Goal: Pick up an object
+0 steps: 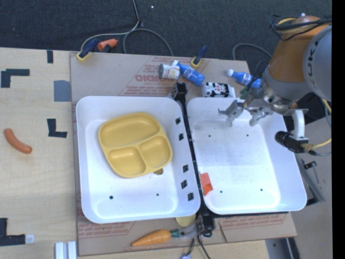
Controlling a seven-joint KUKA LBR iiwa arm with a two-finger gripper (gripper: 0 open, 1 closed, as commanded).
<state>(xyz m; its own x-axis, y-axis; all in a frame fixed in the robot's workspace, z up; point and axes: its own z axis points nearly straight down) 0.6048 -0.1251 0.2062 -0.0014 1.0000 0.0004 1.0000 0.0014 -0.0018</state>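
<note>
Your gripper (243, 114) hangs over the far edge of the right bin (280, 196), its two grey fingers (230, 114) spread apart with nothing between them. The arm (294, 58) comes in from the right, its orange band directly above the wrist.

Nearest to the gripper, just beyond the bin's far rim, you have a small black-and-white patterned object (218, 90) and a blue-and-white bottle (243, 78) on the cardboard sheet (145, 72). Further left on the same sheet lie a second blue bottle (192, 74) and a small white container (169, 70) touching it end to end.

The right bin's floor looks bare around the gripper; a small orange tag (206, 183) sits at its near-left rim.

The left bin (91, 198) holds a yellow divided plate (135, 144), lying flat in its far half. A dark speck shows at the plate's near edge, too small to identify.

In front of the bins, a toy carrot (152, 238) lies on the cardboard. Well off to the left, a toy sausage (18, 141) rests on the wooden bench (32, 188).
</note>
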